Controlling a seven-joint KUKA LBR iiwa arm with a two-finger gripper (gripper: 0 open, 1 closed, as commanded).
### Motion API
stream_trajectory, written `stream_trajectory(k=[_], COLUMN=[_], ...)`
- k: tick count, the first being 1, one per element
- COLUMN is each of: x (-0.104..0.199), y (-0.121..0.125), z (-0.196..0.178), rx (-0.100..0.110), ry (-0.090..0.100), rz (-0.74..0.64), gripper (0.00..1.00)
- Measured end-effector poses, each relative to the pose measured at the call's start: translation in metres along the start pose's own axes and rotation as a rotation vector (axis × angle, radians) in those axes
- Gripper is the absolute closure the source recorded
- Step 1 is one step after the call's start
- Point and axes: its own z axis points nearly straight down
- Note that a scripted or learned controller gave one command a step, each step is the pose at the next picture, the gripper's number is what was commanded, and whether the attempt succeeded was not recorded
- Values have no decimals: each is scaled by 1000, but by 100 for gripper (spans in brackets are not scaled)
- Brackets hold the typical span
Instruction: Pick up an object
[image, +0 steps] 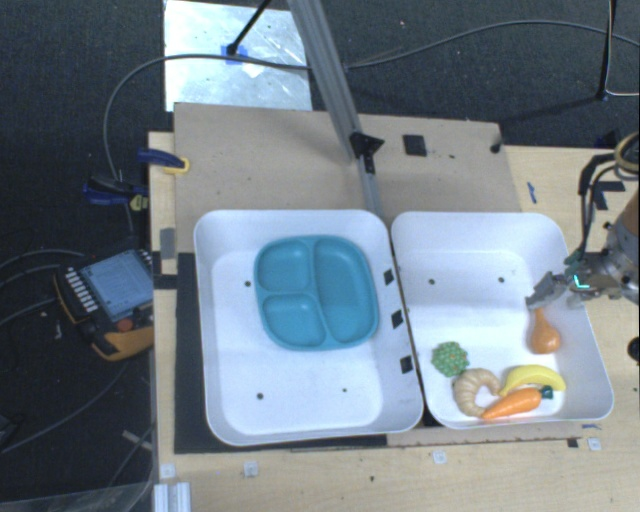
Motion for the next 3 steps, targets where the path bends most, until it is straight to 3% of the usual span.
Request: stream_trajectory(k=[1,3], x=[0,-1], y=[1,7], z=[-1,110], rx=[-3,-4], ry=[-1,-1], rz=[-1,2], gripper=[0,0])
